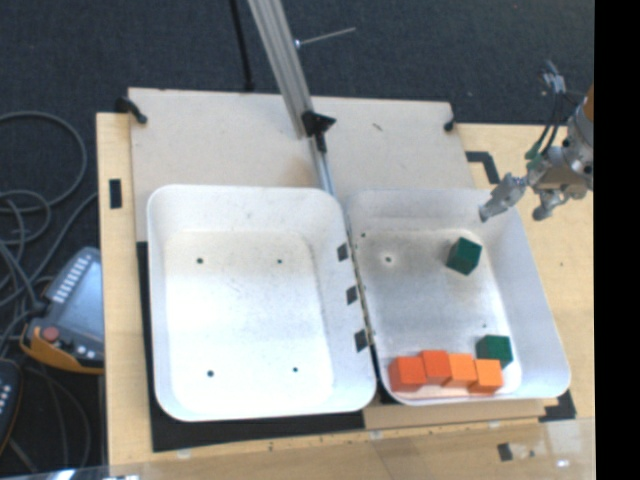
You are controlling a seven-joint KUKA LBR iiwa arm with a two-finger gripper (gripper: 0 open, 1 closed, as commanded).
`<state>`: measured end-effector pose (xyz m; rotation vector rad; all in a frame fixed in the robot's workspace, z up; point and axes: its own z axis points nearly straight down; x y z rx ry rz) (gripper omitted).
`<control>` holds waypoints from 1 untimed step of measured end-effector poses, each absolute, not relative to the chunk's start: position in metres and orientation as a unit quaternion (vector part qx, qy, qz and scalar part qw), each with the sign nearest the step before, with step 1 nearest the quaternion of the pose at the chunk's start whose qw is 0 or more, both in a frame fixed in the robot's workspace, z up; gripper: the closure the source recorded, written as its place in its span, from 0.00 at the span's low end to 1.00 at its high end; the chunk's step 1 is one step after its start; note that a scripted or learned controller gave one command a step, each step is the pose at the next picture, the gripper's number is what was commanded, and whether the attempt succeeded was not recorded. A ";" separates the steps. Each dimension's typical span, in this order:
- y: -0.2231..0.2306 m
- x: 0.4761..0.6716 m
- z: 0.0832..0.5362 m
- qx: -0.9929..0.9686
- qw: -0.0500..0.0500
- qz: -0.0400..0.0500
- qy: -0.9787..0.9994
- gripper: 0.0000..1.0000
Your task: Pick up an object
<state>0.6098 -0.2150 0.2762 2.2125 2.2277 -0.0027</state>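
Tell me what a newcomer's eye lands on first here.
The row of orange blocks along the near wall of the right bin stands out most. Two dark green cubes follow: one alone mid-bin, one beside the orange row. The gripper hangs over the bin's far right rim, holding nothing.

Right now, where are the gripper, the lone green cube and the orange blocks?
gripper [520, 200]: camera view, between its fingertips.
green cube [463, 255]: camera view, its top face.
orange blocks [445, 370]: camera view, middle of the row.
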 end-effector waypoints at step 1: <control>-0.215 0.653 0.170 0.705 -0.002 -0.002 0.709 0.00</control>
